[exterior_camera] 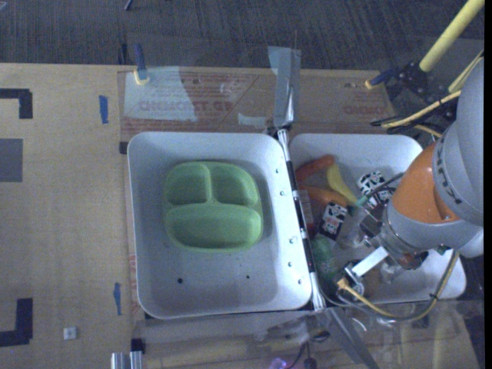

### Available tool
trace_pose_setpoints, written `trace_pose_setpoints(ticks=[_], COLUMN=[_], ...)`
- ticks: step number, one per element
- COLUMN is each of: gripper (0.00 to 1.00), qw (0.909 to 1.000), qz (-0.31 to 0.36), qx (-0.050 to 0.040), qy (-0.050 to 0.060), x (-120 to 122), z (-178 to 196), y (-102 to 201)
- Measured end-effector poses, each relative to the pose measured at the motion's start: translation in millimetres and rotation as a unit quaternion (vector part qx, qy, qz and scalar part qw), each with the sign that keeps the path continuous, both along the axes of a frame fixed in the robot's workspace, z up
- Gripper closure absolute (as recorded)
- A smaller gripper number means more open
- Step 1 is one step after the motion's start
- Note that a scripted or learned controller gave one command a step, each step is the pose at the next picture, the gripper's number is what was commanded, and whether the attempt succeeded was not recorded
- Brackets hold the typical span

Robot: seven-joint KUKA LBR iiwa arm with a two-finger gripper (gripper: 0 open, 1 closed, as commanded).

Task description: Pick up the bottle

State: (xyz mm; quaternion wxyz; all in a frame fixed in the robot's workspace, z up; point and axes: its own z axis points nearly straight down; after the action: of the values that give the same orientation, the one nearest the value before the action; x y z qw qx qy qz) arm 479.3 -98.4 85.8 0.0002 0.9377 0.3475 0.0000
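Observation:
A green, partly see-through bottle (320, 257) appears to lie at the left wall of the right bin (400, 141), near its front. The arm's orange band and grey wrist hang over that bin. My gripper (363, 231) reaches down just right of the bottle, over the bin's middle. The wrist hides much of the bin floor beneath it, and nothing can be made out in the gripper's hold.
The left bin (146, 229) holds a green divided plate (213, 205). In the right bin lie an orange piece (315, 168), a yellow banana-like piece (339, 183) and two black-and-white cubes (334, 219) (370, 181). A narrow ridge separates the bins.

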Motion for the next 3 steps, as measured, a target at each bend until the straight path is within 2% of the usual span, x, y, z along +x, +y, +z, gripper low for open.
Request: trace_pose_setpoints(ticks=[1, 2, 3], gripper=[0.00, 1.00, 1.00], qw=[1.0000, 1.0000, 0.9939], qz=[-0.005, -0.002, -0.110], qx=[0.0005, 0.0005, -0.0001], qy=[0.001, 0.003, 0.001], x=[0, 1, 20], z=[138, 147, 223], y=[-66, -65, -16])
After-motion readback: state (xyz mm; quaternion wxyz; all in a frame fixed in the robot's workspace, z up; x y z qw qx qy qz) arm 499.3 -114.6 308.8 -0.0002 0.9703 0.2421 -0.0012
